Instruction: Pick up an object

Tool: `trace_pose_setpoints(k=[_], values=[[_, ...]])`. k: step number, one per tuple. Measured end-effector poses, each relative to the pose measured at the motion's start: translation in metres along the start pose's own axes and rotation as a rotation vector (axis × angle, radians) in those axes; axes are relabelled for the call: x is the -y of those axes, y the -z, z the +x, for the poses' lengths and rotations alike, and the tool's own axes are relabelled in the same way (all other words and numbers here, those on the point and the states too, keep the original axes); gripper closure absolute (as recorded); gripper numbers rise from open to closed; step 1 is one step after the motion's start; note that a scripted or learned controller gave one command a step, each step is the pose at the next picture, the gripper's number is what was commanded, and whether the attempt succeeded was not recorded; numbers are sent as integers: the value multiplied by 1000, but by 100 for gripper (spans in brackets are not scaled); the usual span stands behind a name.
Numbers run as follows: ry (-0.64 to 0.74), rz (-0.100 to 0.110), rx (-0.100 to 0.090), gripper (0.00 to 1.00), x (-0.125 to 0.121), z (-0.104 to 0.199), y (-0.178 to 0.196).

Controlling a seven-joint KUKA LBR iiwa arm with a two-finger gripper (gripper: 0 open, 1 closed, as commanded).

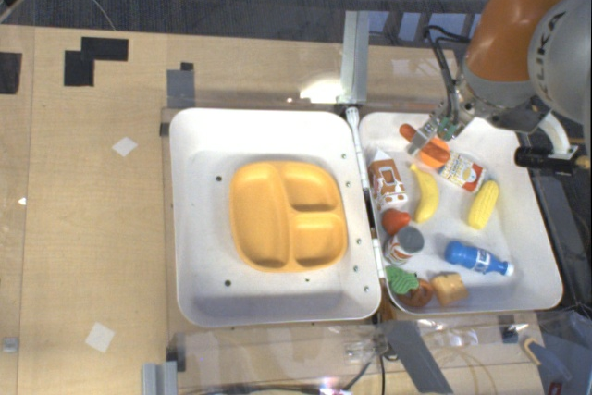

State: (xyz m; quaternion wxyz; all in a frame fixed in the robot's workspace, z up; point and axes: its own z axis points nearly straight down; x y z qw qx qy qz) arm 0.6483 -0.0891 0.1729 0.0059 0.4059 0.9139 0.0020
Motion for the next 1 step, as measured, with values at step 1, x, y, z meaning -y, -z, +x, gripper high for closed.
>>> trace_pose_setpoints(k=[1], values=[[-319,4,-4,100,-20,25,13]])
